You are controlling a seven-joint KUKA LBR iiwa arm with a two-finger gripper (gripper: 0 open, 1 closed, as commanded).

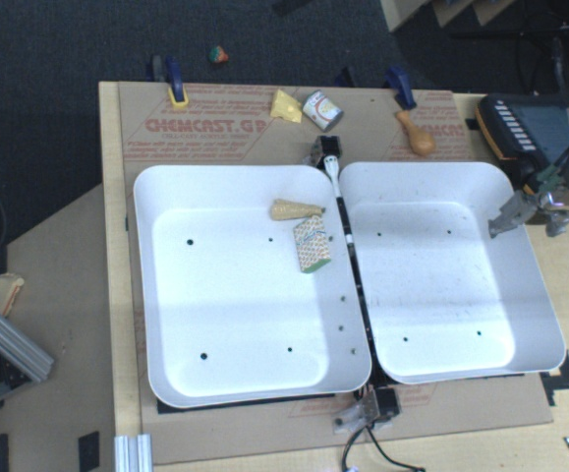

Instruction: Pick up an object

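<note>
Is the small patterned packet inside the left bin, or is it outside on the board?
Inside. The patterned packet lies flat on the floor of the left bin, near its upper right corner, just below a tan cone-shaped piece.

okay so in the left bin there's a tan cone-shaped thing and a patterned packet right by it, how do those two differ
The tan cone is plain in colour and tapered, lying crosswise with its narrow end toward the right bin. The patterned packet is flat, roughly rectangular, speckled green and white, and runs lengthwise down the bin. The cone lies nearer the left bin's far wall; the packet sits just below it. Both rest in that bin's upper right part, away from the gripper.
</note>
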